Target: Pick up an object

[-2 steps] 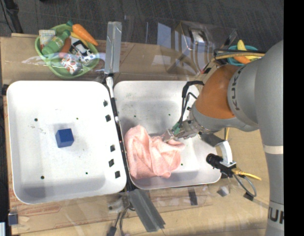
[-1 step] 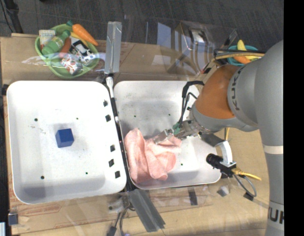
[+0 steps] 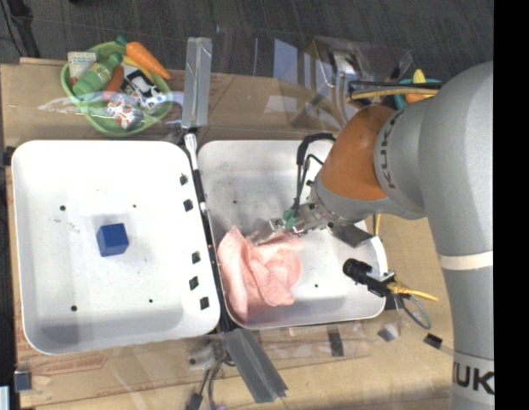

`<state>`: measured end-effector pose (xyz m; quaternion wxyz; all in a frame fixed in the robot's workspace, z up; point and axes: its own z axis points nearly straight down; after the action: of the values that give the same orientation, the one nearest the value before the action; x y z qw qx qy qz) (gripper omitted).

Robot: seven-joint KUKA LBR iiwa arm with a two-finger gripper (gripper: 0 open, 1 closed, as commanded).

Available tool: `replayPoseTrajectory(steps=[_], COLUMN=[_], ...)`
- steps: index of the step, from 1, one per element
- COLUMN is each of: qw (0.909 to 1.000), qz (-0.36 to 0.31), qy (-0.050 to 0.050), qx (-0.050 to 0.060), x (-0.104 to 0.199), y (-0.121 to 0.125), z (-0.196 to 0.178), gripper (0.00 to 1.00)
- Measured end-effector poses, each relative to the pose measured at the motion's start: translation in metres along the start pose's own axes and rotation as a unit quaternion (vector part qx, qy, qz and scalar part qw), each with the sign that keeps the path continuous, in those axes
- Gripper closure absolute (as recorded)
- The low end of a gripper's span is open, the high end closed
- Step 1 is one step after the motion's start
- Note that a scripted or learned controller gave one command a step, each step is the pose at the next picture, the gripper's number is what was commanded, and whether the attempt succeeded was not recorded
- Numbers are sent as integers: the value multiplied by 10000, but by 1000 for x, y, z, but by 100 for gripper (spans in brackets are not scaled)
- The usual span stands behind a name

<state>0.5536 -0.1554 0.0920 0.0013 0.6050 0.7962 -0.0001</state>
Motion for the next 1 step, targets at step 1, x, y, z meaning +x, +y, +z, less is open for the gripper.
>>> replayPoseTrajectory(steps=[1], qw=[10000], qz=[-21], qy=[-2], qx=[10], x=[0], y=[0], z=[-9], gripper=[100])
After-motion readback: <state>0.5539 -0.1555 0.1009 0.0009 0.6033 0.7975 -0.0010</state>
